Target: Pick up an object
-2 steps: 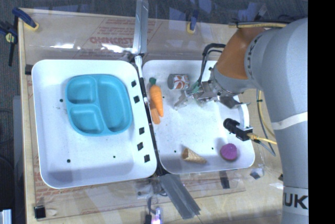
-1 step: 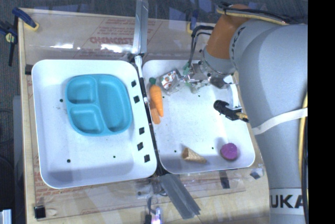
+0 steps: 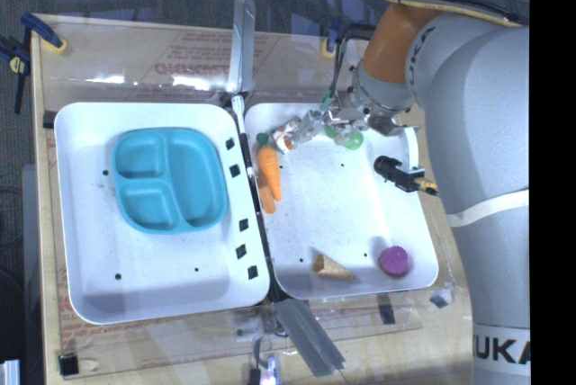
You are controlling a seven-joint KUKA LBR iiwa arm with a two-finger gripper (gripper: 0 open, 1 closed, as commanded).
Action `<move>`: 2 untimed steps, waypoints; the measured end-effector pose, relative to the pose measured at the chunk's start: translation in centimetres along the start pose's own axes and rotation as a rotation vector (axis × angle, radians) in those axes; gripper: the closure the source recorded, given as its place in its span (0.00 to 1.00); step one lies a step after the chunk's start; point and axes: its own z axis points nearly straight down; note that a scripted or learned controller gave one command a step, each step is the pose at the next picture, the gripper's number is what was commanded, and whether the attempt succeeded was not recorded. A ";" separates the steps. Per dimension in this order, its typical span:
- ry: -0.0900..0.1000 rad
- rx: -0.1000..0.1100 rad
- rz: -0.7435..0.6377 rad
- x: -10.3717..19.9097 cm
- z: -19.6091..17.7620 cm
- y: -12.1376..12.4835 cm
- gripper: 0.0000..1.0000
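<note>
Reaching in from the right of the frame, the grey arm [image 3: 477, 122] bends over the upper edge of the right bin [image 3: 360, 221]. That bin sits on the desk [image 3: 135, 59] beside the left bin [image 3: 81, 284], which holds a blue divided plate [image 3: 169, 178]. Along the right bin's left wall lies a carrot [image 3: 268, 174]. A purple round thing [image 3: 394, 260] rests in its lower right corner, and a tan cone [image 3: 331, 265] lies near the bottom edge. The gripper [image 3: 306, 128] hangs low in the bin's upper left, its tip just beside a small red-and-white thing [image 3: 283, 138], with a small green thing [image 3: 349, 138] near the wrist. Whether the grasp is spread or pressed together cannot be told from this slant, nor whether anything is held.

The red-and-white piece looks the likeliest target. To take it well, the gripper should straddle it squarely, keep off the bin wall and the carrot top, close fully, then lift straight up.
</note>
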 end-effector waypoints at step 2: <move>-0.007 -0.018 0.012 -2.0 1.4 -2.0 0.00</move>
